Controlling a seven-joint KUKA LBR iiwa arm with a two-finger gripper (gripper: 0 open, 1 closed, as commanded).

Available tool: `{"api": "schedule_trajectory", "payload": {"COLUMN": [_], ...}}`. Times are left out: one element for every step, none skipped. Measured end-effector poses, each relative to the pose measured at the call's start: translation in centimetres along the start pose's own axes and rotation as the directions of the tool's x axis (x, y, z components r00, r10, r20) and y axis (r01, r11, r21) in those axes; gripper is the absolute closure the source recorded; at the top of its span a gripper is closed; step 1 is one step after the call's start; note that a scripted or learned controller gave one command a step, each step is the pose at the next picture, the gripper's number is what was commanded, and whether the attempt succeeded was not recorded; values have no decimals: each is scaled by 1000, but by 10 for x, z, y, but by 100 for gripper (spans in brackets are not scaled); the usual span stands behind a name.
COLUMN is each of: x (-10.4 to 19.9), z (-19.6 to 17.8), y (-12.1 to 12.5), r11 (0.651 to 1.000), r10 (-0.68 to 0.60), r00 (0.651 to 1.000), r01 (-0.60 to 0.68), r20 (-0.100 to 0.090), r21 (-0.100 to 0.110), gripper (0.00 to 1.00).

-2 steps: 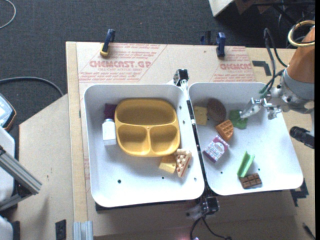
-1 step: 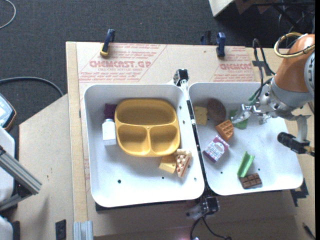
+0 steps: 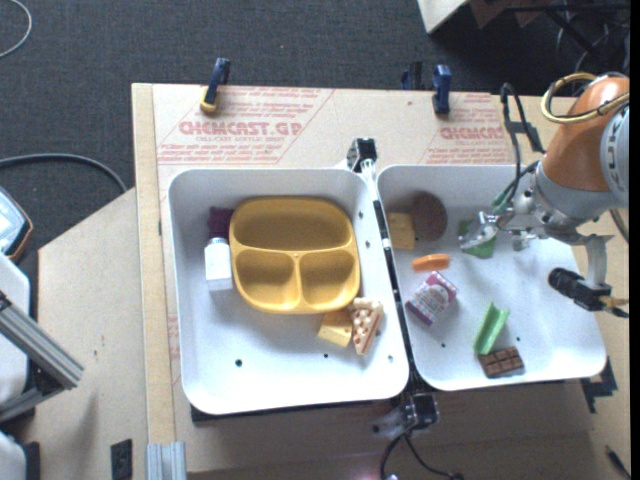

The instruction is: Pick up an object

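A: While the tabletop point(image 3: 260, 118) is the biggest thing here, a pale sheet with red printed lettering, what sits on it?

B: Two shallow white bins side by side. The left bin point(image 3: 190, 298) carries a yellow divided tray point(image 3: 295, 253) in its far half. The right bin point(image 3: 560, 353) has the arm point(image 3: 590, 158) reaching in from the right, grey with an orange band.

A: And the end effector?

B: The end effector point(image 3: 490, 230) hangs over the far part of the right bin, and a small green object point(image 3: 478, 243) sits right at its tip. Whether the fingers are apart or clamped on that piece I cannot tell.

A: Smaller items in the right bin?

B: A dark round piece point(image 3: 430, 213) at the far left corner, with a yellow block point(image 3: 402, 231) beside it. Nearer lies an orange carrot-like piece point(image 3: 431, 262), then a pink-and-white packet point(image 3: 432, 298). A green strip point(image 3: 491, 328) lies to the right of the packet, and a brown chocolate-like bar point(image 3: 501, 362) sits just near of the strip.

A: Left bin?

B: A white bottle point(image 3: 217, 263) touches the tray's left edge, with a dark purple piece point(image 3: 220, 218) beyond it. Near the tray's right corner lie a pizza-like slice point(image 3: 366, 325) and a small yellow wedge point(image 3: 334, 335).
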State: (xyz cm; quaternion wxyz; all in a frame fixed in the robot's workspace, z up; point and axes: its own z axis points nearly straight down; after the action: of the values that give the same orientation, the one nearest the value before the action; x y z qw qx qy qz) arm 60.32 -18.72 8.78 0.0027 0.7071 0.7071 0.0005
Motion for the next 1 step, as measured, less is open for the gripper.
{"api": "schedule_trajectory", "payload": {"x": [1], "z": [-8], "y": [-1], "r11": [1000], "r10": [0], "r00": [1000], "r01": [0], "r20": [-2], "r21": [3], "gripper": [100]}}
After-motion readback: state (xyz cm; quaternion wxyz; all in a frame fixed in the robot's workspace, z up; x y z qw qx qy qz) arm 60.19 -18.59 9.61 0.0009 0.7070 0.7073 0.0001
